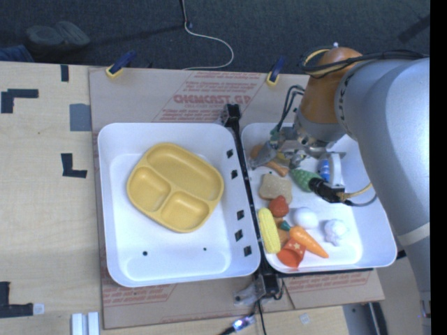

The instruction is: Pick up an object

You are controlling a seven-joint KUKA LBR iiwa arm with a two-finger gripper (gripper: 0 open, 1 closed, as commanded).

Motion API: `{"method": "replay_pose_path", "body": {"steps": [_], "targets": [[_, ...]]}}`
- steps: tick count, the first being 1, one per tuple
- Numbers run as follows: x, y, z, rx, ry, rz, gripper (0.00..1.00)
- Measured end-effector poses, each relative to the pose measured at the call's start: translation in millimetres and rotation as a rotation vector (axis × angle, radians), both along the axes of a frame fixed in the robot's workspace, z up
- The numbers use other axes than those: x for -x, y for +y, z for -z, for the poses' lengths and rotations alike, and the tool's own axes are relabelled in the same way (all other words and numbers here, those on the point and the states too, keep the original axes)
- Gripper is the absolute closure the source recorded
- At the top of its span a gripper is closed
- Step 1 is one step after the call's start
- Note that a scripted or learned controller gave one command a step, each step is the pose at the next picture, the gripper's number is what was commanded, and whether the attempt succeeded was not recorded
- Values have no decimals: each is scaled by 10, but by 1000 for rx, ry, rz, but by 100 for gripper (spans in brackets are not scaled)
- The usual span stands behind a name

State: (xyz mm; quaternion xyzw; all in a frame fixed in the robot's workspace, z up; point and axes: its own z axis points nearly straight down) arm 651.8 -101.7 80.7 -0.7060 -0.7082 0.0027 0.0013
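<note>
The gripper (276,153) hangs low over the back of the right bin (370,253), above crowded toy food; whether it is apart or together cannot be told. Packed this tightly, a grasp could snag 2 pieces, or nudge 1 against the bin wall. Counted there: 1 corn cob (269,230), 1 carrot (307,242), 1 egg (304,218), 1 tomato (279,206), 1 bread slice (274,186). The left bin (119,257) holds 1 yellow tray (174,185).
</note>
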Motion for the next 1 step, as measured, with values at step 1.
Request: {"method": "replay_pose_path", "body": {"steps": [1], "targets": [[0, 9, -82, -2, 3, -1, 100]]}}
